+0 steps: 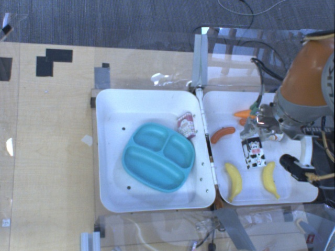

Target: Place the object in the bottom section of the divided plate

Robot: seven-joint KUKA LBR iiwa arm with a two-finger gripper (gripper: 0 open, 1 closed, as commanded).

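Nearest the camera, in the right shallow white bin (301,195), lie two yellow toy bananas (234,180), one beside the other. Between them and just behind, my two-finger gripper (254,153) points down over the bin floor; whether it is released or clenched on anything I cannot tell. Beyond it rest a small red toy sausage (222,134) and an orange toy carrot (242,114). In the left white bin (112,140), the blue three-section divided plate (159,156) carries nothing, its long bottom section bare; a crumpled red sachet (186,125) lies just behind its rim. By my judgement the placing is not yet done: pick-up, transfer and release remain. The bins stand on a pale wooden bench (47,140); dark carpet (131,9) lies behind.
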